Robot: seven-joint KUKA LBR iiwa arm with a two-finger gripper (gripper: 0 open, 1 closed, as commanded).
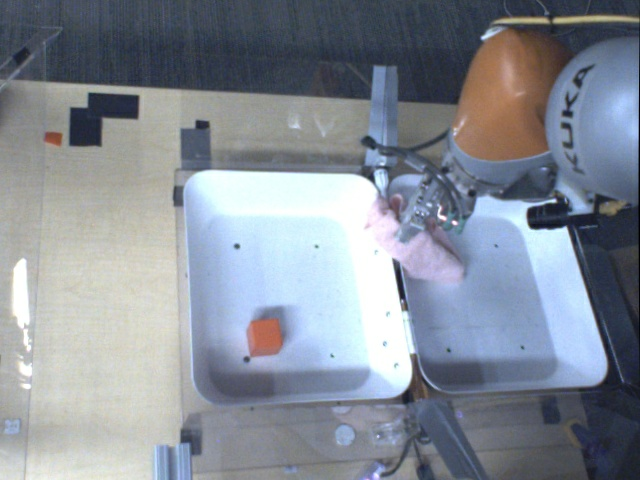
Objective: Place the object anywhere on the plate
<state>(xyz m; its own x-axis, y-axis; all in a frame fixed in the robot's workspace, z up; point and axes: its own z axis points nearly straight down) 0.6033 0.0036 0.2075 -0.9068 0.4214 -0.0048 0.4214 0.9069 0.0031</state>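
We see one pink plate (425, 251), soft-looking, irregular outline, lying at upper left of right bin (520, 308), edge overlapping divide between bins. End effector (428, 211) directly above plate, arm (540, 108) reaching in from right, wrist angled down-left; we cannot tell finger opening or any hold. One orange block (265, 337), small, cube-like, sits lower middle of left bin (290, 228), well apart from plate. Two white bins on wooden desk (90, 298).
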